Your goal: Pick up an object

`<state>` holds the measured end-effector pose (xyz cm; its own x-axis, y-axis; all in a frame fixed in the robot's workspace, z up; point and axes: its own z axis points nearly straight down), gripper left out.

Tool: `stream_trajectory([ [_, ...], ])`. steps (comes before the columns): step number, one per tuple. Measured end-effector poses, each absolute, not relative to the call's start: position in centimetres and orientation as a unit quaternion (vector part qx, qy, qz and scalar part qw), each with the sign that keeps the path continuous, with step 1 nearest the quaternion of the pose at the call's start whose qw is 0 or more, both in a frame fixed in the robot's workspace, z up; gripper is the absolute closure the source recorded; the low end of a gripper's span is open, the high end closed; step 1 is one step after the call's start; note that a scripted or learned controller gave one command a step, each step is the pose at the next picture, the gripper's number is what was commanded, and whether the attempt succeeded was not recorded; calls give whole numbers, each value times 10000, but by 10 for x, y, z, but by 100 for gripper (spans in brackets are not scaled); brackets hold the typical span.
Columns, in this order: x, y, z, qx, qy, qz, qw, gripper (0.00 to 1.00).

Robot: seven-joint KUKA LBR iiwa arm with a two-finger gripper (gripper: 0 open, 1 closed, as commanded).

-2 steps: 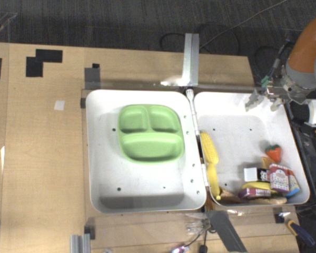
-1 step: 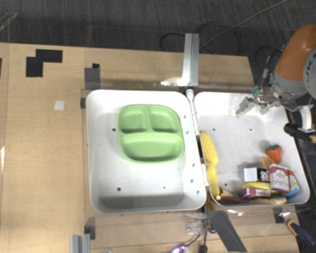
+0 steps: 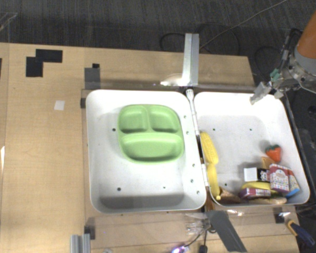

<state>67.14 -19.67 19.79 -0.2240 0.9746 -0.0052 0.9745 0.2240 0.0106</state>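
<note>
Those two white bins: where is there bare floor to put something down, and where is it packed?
The right bin is bare across its upper half and middle; its lower right corner is crowded around the strawberry, and the corn cob lines its left wall. In the left bin, bare floor rings the green divided plate, widest below it.

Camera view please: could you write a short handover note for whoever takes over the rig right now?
Hand: over the far right corner of the right bin, nothing between its fingers.
Left bin: holds the green divided plate.
Right bin: corn cob and banana along its left wall; small orange toy and a pile of packets in the near right corner.
Done: nothing picked yet.
Left: descend on one object, grasp, lift.
</note>
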Motion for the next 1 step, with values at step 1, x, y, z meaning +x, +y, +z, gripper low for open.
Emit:
stream_trajectory([
  [1,642,-134,221,5253,8509,22,38,0],
])
